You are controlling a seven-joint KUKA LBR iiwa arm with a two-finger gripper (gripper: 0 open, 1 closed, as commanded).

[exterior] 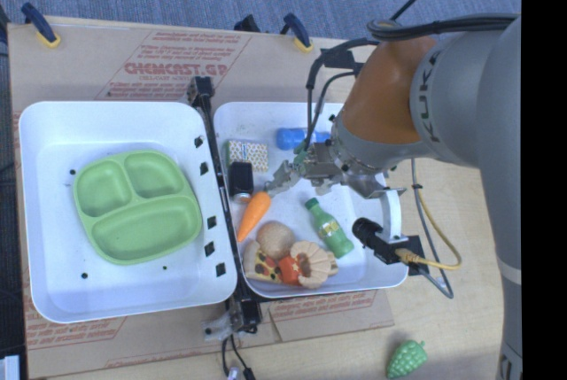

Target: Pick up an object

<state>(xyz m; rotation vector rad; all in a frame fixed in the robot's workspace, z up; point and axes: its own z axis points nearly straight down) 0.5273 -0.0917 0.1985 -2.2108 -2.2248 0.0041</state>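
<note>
- You have the arm (443, 95) reaching in from the right over the right bin (266, 114), which holds all the small items; the left bin (35, 192) holds a green divided plate (137, 205).
- Your gripper (285, 179) hangs low with its metal fingers (276, 183) spread apart and nothing between them.
- The carrot (254, 214), likely your target, lies just near-left of the fingertips, tilted, beside the bin's left wall; it looks apart from them.
- To grasp well, I'd shift slightly near and left, straddle the carrot across its narrow width, then descend before closing.
- Watch the black block (240, 177) and green bottle (330, 228) nearby.
</note>
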